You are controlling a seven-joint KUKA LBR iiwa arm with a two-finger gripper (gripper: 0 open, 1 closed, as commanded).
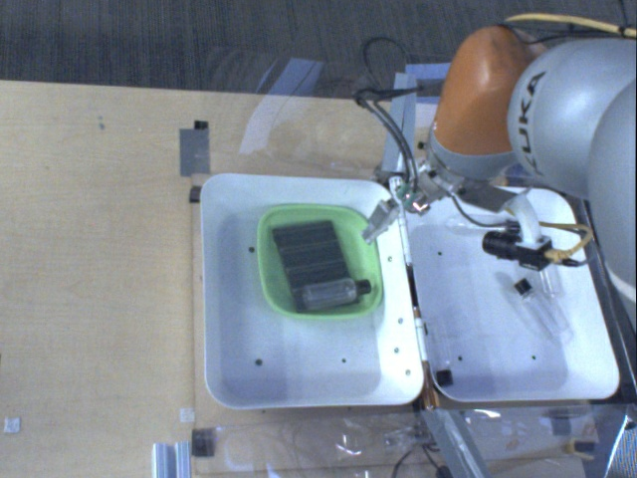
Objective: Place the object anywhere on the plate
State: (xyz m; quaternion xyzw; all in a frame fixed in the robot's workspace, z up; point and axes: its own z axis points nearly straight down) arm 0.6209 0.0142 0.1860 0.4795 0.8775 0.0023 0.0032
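Looming largest and closest to the lens, the grey arm (582, 118) fills the upper right, its orange band (483, 78) sitting just above the wrist, which bends down and leftward toward the seam between the two bins. From that wrist the pincer (381, 222) slants down to the left, its tip hanging over the right rim of the green plate (271, 267), near the divide between the bins; whether its fingers are open or closed cannot be told, and nothing can be seen between them. Black cables (383, 118) loop from the wrist up toward the back of the desk (90, 267). Below the arm lie the two white bins side by side: the right bin (498, 337) holds a small black piece and a clear plastic item near its right side, and the left bin (239, 357) holds the plate, set toward its back half. On the plate rests a dark ribbed block (309, 249), and touching its near edge lies a small clear bottle with a black cap (333, 292) on its side, cap pointing right. Farther back, strips of clear tape (284, 93) lie on the desk.
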